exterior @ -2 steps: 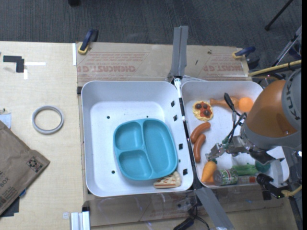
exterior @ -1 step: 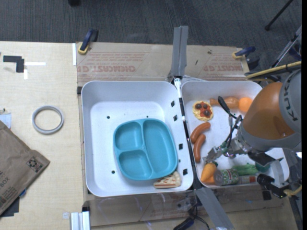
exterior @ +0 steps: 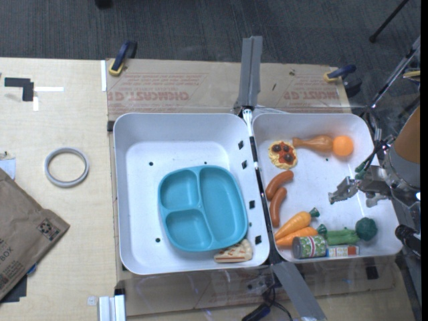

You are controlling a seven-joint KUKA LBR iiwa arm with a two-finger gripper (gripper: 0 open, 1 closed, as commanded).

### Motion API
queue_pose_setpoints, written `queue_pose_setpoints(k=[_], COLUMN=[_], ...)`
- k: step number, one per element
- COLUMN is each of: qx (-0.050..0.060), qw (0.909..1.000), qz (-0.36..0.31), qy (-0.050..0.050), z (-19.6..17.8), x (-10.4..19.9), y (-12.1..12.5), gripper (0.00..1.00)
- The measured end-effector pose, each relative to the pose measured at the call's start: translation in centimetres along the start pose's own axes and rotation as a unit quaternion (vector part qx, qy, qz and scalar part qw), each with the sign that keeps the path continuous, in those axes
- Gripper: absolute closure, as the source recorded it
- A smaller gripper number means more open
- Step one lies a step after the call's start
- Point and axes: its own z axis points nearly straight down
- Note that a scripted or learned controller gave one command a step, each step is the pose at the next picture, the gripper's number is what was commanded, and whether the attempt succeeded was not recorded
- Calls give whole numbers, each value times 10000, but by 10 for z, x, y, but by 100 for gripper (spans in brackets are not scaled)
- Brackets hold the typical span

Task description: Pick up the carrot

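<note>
Metal gripper [exterior: 342, 191] hangs over the right bin [exterior: 364, 129], fingers apart, holding nothing; tapered, glossy orange carrot [exterior: 295, 223] lies near.

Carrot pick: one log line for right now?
phase: approach | end effector: above right bin, nothing held | carrot: in right bin, beside sausages

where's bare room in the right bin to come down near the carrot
Bare floor lies between the sausages and the gripper, above the carrot. The near edge is crowded: carrot, can, green vegetable packed together.
</note>
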Motion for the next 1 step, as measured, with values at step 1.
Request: queue_pose_setpoints(k=[1], qx=[4], qw=[9852], qz=[-1714], qy=[8], z=[21], x=[51], y=[8], gripper=[0])
